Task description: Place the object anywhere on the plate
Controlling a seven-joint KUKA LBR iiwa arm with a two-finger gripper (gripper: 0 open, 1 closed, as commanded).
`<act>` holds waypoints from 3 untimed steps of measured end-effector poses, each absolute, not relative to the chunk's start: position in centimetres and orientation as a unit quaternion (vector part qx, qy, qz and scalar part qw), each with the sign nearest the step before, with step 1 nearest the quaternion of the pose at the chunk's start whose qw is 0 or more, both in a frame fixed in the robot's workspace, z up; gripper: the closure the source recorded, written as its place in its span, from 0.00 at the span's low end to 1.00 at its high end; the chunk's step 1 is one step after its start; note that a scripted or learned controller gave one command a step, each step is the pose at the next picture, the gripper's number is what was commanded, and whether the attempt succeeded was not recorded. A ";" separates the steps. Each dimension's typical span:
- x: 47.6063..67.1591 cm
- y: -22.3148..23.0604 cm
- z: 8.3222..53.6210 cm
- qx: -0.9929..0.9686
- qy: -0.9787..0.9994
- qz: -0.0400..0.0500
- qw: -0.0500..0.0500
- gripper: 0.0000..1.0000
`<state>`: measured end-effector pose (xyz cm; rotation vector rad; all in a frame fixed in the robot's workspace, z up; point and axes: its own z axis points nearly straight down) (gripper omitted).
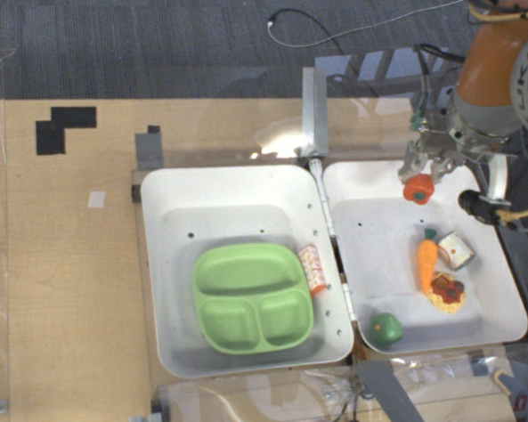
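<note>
A small red-orange round toy (418,190) hangs at the back of the right bin (373,243), and my gripper (421,174) is shut on its top, a finger on either side. The arm comes in from the upper right with its orange band above the wrist. The green plate (248,267) has three compartments and lies in the middle of the left bin (173,256), well to the left of and nearer the camera than the gripper. Nothing lies on the plate.
A red-and-white snack packet (311,269) lies against the plate's right rim. In the right bin are an orange carrot (427,264), a small white box (455,252), a red-and-yellow toy (446,293) and a green ball (385,328). A metal divider (330,237) runs between the bins.
</note>
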<state>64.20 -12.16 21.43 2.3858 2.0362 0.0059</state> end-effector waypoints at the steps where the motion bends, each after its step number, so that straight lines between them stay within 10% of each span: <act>1: 59.4 -12.8 28.3 0.760 0.650 0.002 0.003 1.00; 3: 66.8 2.2 18.6 0.731 0.683 0.002 0.001 1.00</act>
